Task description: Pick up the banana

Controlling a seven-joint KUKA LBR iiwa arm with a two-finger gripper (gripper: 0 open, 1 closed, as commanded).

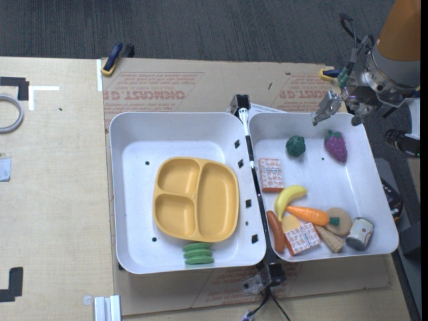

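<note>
A banana (289,198) lies in the right-hand bin (374,172), just beside a carrot (309,214), while the gripper (341,110), jaws apart and empty, hovers over the far rim, needing to descend squarely across the fruit's curve.

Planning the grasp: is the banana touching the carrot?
Touching. The camera view shows the banana lying against the carrot's top end, with no gap between them.

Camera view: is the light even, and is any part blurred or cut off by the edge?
Camera view: light is soft and even, with faint shadows inside the right bin; the banana and yellow plate look sharp; the gripper is slightly blurred; the arm's orange band is cut off at the edge.
</note>
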